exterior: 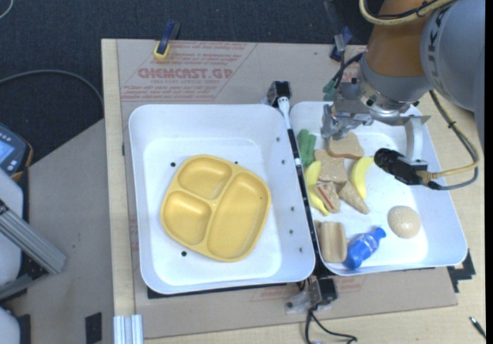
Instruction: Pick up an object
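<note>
Claw (pixel 337 124): hung low over the right bin's (pixel 447 204) far left corner; grip state could not be told.
Bread slice (pixel 346 147): lay just near of the claw.
Other food: bananas (pixel 360 175), sandwich pieces (pixel 332 185), round bun (pixel 404 221), blue bottle (pixel 362 248) filled that bin.
Left bin (pixel 146 142): held a yellow divided plate (pixel 216 206).

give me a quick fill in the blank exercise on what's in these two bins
The yellow divided plastic plate lies in the ____ bin of the view.
That plate has ____ compartments.
The blue plastic bottle lies beside the round ____ ball.
The end effector hangs over the ____ bin.

Missing words: left; three; beige; right
</note>
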Robot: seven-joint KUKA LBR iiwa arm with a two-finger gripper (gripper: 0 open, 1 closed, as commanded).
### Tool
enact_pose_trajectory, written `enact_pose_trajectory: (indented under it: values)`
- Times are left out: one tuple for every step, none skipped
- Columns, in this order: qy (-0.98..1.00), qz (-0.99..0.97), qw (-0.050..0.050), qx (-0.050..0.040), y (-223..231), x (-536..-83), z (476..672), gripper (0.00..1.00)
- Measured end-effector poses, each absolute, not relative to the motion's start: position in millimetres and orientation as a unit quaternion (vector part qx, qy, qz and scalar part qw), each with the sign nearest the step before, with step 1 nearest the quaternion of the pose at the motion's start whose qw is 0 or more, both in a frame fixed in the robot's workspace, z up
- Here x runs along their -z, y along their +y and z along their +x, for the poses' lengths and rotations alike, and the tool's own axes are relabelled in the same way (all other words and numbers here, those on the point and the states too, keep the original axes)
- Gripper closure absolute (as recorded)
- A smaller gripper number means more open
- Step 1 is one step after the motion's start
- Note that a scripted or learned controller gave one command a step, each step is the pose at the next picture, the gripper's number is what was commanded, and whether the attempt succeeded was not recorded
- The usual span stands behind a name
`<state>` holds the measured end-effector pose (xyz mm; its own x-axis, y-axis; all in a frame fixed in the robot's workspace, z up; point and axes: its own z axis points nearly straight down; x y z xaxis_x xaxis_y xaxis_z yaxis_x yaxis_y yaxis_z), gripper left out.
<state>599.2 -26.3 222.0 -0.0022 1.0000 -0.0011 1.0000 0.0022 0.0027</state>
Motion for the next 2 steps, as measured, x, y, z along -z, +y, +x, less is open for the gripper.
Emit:
enact_pose_trajectory:
  values:
    - [0.708,0.707,0.002,-0.0012,-31.7,-234.7,607.7,1.0]
    - [0.707,0.708,-0.001,0.0013,-41.4,-228.7,596.7,1.0]
